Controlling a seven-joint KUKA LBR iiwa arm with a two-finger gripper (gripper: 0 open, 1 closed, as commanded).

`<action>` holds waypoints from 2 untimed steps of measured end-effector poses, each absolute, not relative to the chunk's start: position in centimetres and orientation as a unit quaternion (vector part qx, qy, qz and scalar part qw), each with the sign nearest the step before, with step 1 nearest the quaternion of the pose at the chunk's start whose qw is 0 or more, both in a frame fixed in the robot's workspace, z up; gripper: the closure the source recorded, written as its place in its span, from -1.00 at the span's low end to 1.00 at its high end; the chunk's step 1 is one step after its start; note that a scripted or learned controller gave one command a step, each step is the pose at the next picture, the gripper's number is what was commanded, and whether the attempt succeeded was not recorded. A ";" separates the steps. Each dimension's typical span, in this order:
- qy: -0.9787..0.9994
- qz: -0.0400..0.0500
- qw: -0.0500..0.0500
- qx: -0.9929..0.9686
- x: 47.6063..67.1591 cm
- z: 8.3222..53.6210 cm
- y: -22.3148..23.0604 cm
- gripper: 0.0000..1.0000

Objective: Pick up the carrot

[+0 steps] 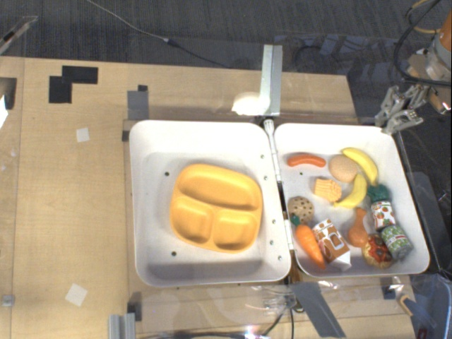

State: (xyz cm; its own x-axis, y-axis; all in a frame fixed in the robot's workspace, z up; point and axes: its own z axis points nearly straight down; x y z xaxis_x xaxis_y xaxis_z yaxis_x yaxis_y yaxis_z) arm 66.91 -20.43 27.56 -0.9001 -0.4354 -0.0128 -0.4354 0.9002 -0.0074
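The carrot (pixel 308 242), orange with a green stub at its top, lies near the front left corner of the right bin (pixel 395 154), beside a small carton (pixel 330 241). My gripper (pixel 402 111) hangs at the far right, just above the right bin's back right corner, well away from the carrot. Its metal fingers (pixel 389 110) are spread, and nothing is between them.
The right bin also holds a sausage (pixel 306 161), a banana (pixel 358 175), a beige round (pixel 342 167), a waffle piece (pixel 326 188), a cookie (pixel 300 207) and two bottles (pixel 388 226). A yellow divided tray (pixel 215 207) lies in the left bin (pixel 152 189).
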 end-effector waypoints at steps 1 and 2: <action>0.904 -0.002 0.005 -0.428 67.1 24.9 -20.4 1.00; 0.813 -0.003 0.005 -0.582 67.1 25.6 -20.4 1.00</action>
